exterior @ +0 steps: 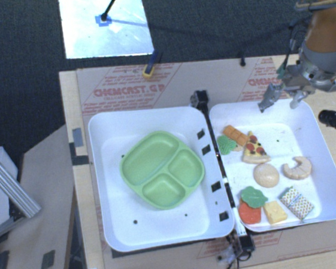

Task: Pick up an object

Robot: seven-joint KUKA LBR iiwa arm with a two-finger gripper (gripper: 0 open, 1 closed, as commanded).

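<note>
Right now my gripper point(280, 99) hangs with fingers spread and empty over the right bin's point(328, 161) far rim, well apart from the toy food. Tightly packed, the pizza slice point(254, 149) and bun point(266, 175) could jostle, so I may pinch an edge and slip.

Two shallow white plastic bins sit side by side: the left bin point(108, 168) holds a green three-compartment plastic tray point(162, 169), and the right bin point(321, 155) holds toy foods, a pizza slice point(254, 149) behind a beige bun point(266, 175), a croissant point(297, 168) to its right, a yellow cheese block point(275, 212) in front.
</note>
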